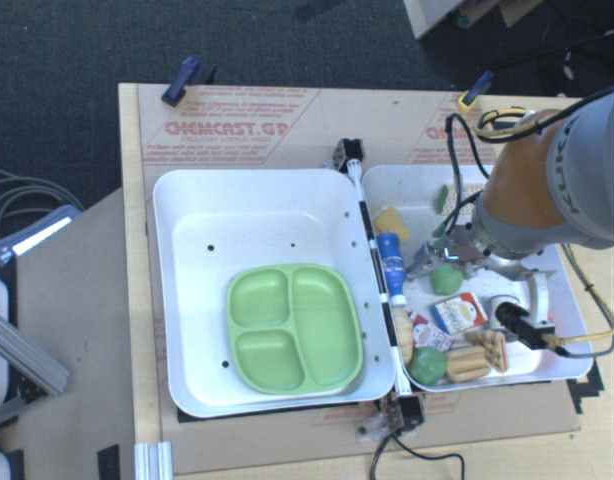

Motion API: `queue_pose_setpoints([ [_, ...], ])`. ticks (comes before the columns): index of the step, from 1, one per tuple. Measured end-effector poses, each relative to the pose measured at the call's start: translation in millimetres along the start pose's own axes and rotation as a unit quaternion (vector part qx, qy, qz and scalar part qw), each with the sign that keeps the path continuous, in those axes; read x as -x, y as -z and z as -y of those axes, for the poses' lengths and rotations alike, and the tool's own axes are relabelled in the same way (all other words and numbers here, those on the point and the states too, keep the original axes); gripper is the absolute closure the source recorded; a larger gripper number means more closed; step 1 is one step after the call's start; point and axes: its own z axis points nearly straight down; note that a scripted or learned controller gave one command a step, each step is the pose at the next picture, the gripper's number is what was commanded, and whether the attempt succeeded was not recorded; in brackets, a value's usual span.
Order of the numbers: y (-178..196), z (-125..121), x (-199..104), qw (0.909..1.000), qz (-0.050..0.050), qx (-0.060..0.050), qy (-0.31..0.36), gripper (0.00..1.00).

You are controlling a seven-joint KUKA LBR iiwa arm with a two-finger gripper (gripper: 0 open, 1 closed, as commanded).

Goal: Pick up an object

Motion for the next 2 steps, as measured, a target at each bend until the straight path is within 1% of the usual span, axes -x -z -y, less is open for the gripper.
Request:
queue_pose_setpoints([
  [1,9.9,-0.5,-1.1,1.0,-0.001,0.0,0.0,1.0],
  [2,100.4,-9.2,-68.1,1.0,-0.002,0.0,0.002,1.0],
])
